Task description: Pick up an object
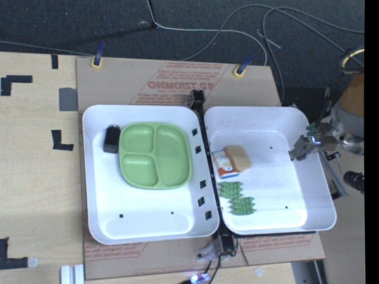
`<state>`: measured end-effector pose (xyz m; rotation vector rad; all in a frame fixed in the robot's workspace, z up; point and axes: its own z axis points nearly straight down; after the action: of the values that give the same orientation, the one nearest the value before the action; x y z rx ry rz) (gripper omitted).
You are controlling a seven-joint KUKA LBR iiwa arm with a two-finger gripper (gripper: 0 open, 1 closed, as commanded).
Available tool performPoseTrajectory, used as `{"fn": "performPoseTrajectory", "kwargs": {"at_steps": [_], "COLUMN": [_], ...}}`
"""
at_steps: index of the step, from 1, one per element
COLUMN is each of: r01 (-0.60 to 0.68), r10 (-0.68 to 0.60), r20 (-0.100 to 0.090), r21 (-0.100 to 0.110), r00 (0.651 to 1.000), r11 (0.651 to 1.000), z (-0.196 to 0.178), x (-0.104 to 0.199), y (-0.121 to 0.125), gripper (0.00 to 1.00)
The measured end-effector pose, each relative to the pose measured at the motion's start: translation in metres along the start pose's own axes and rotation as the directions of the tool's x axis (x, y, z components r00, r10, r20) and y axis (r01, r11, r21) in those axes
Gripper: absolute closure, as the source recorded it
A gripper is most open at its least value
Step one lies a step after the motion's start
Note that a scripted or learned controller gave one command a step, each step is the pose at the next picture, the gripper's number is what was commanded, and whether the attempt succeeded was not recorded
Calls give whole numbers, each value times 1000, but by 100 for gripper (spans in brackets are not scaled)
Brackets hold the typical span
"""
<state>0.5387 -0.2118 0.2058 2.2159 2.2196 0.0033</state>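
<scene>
White plastic, two shallow bins side by side: the left bin (95,176) carries a pale green divided plate (156,155), lying flat near its middle, with a small black block (111,139) just beside the plate's left edge. I judge these are simply scattered as candidates, since nothing is stacked or lined up.

Across the central divider, the right bin (278,120) holds what I would go for. A small red-and-white carton (225,165) lies flat near the bin's left wall, touching a tan block like a sponge (239,156) on its right. Below them sit two green pea pods (231,189) and (243,205), knobbly, close together. All of these rest low and loose on the floor, well apart from me.

My gripper (301,148) hangs over the bin's right rim, at the end of my wrist reaching in from the right. Nothing sits between my fingers; whether they are apart or together I cannot tell.
</scene>
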Motion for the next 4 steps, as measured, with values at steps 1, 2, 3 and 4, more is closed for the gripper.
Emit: {"fn": "performPoseTrajectory", "kwargs": {"at_steps": [1, 2, 3, 4], "r01": [0, 3, 5, 5], "r10": [0, -3, -5, -5], "r20": [-1, -3, -3, -3], "r21": [3, 7, 5, 5], "r00": [1000, 1000, 1000, 1000], "r11": [1000, 1000, 1000, 1000], "z": [-26, -20, -29, -35], "x": [0, 61, 113, 162], "y": [1, -1, 6, 8], "gripper": [100, 100, 100, 100]}}
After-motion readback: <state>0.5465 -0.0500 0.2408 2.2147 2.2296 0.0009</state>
